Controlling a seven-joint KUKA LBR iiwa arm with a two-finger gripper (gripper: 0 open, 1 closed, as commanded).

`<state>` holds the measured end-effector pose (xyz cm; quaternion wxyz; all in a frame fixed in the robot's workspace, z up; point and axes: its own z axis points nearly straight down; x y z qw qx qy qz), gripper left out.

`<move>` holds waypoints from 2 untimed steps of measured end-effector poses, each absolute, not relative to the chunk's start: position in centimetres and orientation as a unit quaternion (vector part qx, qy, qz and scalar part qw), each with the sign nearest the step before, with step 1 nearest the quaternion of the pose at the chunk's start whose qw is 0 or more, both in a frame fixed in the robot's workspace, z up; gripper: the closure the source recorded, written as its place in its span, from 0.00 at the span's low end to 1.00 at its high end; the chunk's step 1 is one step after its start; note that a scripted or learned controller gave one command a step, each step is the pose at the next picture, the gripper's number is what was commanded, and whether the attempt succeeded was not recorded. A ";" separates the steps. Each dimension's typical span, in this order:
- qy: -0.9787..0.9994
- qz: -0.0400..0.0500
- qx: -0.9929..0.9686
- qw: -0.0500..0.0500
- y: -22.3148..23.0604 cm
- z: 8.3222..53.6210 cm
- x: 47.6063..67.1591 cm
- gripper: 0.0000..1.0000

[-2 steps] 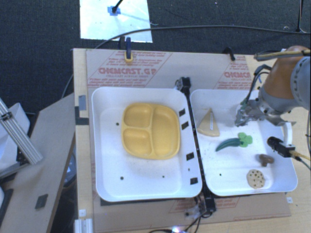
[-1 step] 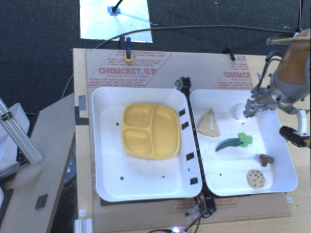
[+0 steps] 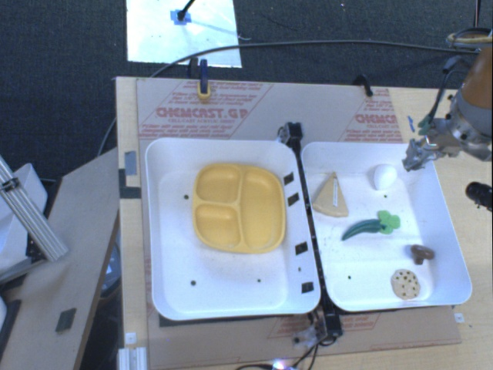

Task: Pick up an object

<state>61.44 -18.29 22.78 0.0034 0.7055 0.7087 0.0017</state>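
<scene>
The right bin (image 3: pixel 447 230) holds a tan wedge (image 3: pixel 331 197), a white egg (image 3: pixel 384 176), a green pepper-like vegetable (image 3: pixel 371 226), a small brown lump (image 3: pixel 420 253) and a speckled cookie (image 3: pixel 405 283). My gripper (image 3: pixel 414 159) hangs at the bin's far right corner, just right of the egg and a little above it. Nothing shows between its tips. The arm (image 3: pixel 474 106) comes in from the right edge.
The left bin (image 3: pixel 166 230) carries a yellow divided plate (image 3: pixel 237 207). A black clip strip (image 3: pixel 302 214) joins the two bins. A clear sheet with red lettering (image 3: pixel 208 112) lies behind them, and a cable (image 3: pixel 308 46) arcs over the back.
</scene>
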 end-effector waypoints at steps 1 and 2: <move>0.709 0.001 0.705 0.002 -18.3 23.3 61.5 1.00; 0.710 0.000 0.704 0.000 -13.7 22.4 60.4 1.00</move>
